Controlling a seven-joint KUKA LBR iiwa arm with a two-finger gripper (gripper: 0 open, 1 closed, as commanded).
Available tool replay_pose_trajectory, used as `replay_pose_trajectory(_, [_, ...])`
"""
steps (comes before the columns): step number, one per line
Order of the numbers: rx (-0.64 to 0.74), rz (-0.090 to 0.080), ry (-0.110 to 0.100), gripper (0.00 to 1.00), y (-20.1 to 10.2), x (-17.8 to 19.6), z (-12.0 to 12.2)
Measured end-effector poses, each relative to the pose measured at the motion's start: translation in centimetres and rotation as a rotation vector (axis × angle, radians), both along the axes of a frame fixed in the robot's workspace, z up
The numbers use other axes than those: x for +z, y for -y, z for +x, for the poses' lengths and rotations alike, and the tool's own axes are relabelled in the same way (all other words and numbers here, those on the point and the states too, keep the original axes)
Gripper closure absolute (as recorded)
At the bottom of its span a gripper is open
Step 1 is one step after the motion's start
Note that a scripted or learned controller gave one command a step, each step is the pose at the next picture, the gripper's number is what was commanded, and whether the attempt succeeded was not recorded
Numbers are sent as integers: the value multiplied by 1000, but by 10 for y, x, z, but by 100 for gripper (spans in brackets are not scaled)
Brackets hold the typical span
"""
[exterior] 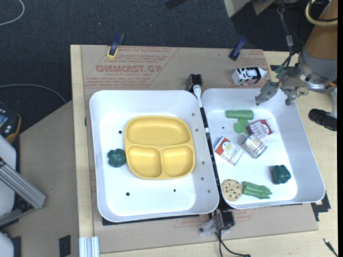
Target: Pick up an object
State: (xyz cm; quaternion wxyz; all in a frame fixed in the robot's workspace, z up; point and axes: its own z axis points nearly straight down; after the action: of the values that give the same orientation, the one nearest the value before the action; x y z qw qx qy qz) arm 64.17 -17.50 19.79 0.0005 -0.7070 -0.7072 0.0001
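Our grey two-finger gripper (278, 95) hovers at the right white bin's (300, 143) far edge.
We see its jaws spread, pinching nothing; the green cylinder (239, 114) lies nearby.

I see loose items in the right bin (300, 138): green pieces (239, 114), small packets (228, 150), a cookie (231, 189), a dark green pepper (280, 174)

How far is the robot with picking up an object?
Nothing looks picked up yet. The gripper hangs open with nothing between its fingers over the right bin's far edge. The green cylinder, cookie and packets lie in that bin. Descent, grasp and lift remain.
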Motion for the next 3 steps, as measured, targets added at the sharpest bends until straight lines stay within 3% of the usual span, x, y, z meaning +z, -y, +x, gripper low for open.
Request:
replay_pose_trajectory(2, [0, 1, -3, 0, 1, -109, -10])
replay_pose_trajectory(3, [0, -1, 1, 100, 1, -96, -9])
